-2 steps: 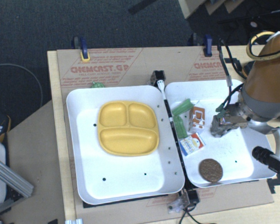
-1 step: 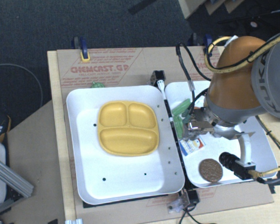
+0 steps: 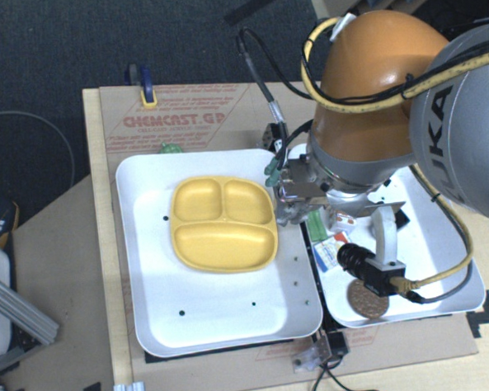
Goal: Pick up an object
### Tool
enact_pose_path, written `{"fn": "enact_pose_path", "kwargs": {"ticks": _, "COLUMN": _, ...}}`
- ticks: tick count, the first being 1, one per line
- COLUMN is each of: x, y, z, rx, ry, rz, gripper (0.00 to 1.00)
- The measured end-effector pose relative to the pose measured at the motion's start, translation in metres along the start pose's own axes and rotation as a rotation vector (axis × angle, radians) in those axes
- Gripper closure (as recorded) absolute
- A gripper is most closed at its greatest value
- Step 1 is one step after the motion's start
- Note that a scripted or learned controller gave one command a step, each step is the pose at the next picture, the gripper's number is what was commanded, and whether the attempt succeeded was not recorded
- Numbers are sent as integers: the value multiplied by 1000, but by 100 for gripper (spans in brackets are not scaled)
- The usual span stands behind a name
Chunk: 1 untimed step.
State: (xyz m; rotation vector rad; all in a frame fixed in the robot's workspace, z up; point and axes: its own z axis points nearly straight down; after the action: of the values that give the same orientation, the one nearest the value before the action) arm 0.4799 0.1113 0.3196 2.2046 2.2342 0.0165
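Yellow plate point(image 3: 223, 223) lies in left bin point(image 3: 149, 262).

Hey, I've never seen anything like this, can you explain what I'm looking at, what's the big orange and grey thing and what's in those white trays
One camera looks down at a slant on a bench. The big orange and grey thing is a robot arm reaching in from the right; its job is picking up an object. Below it sit two shallow white bins. The left bin holds a yellow divided plate. The right bin, partly hidden by the arm, holds small items, including a brown round object and some small packets. Its gripper is hidden, so I can't say whether it holds anything.
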Motion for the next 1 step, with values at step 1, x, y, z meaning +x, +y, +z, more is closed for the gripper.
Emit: {"fn": "enact_pose_path", "kwargs": {"ticks": 1, "x": -34, "y": 1, "z": -95, "rx": -4, "ry": -4, "rz": 14, "gripper": 100}}
